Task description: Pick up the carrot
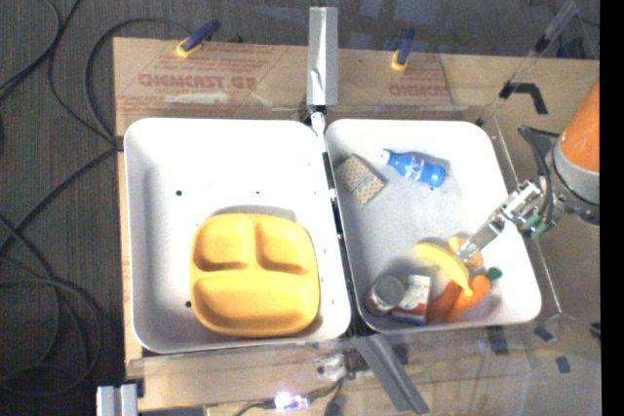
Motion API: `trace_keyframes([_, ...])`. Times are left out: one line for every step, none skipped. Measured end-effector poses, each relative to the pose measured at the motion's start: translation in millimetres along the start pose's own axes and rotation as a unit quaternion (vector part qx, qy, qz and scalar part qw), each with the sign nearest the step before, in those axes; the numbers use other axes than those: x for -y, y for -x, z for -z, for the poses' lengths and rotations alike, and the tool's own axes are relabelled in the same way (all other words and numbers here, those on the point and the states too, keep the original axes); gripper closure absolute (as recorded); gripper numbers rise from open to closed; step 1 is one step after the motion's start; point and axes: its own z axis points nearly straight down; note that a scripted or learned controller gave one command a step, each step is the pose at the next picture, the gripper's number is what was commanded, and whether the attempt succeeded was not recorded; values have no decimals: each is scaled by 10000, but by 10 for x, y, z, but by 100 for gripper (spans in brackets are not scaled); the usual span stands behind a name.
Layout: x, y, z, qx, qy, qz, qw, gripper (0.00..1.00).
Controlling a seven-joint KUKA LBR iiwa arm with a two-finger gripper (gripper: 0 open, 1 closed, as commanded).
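Carrot (460, 296) jammed in right bin (419, 133) corner, banana (439, 257) touching it.
Gripper (469, 251) above banana; I can't tell finger opening. Risk: I grab banana instead.

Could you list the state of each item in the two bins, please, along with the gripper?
carrot: lying in the right bin's near right corner, not lifted.
banana: lying beside the carrot.
can: lying on its side.
small carton: lying next to the can.
blue bottle: lying on its side.
patterned packet: lying flat.
yellow tray: flat in the left bin.
gripper: lowered over the banana and carrot.
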Motion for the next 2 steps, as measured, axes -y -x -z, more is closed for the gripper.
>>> trace_keyframes([203, 354, -1422, 66, 58, 43, 10000, 0])
trace_keyframes([187, 343, -1323, 50, 68, 44, 10000, 100])
